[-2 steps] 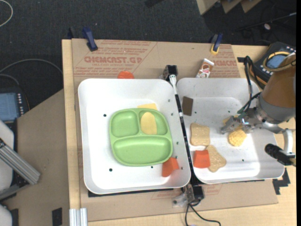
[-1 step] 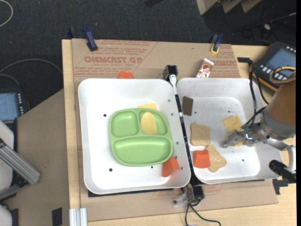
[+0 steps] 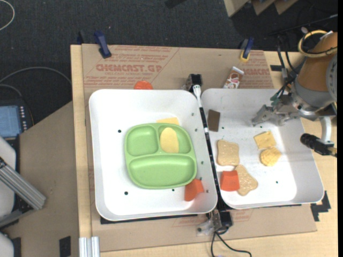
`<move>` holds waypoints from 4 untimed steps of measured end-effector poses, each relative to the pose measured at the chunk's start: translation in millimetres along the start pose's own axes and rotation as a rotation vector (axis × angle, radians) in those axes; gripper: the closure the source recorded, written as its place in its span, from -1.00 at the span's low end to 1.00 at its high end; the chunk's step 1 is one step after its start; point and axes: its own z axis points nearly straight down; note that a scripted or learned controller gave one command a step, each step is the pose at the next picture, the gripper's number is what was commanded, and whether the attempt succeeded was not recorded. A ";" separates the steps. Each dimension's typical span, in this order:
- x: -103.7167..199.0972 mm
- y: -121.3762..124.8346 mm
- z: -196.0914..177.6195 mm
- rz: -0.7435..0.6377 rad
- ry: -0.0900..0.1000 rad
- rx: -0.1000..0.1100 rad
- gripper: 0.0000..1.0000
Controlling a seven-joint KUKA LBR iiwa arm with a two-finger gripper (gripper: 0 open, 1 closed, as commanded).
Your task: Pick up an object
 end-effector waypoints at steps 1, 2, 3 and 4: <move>36.5 -59.9 1.1 0.007 -0.003 0.012 -1.00; 32.2 -53.8 -15.2 0.008 -0.011 -0.005 1.00; 33.0 -55.3 -12.4 0.008 -0.010 0.000 -1.00; -3.1 -114.4 0.3 0.008 0.003 0.010 -1.00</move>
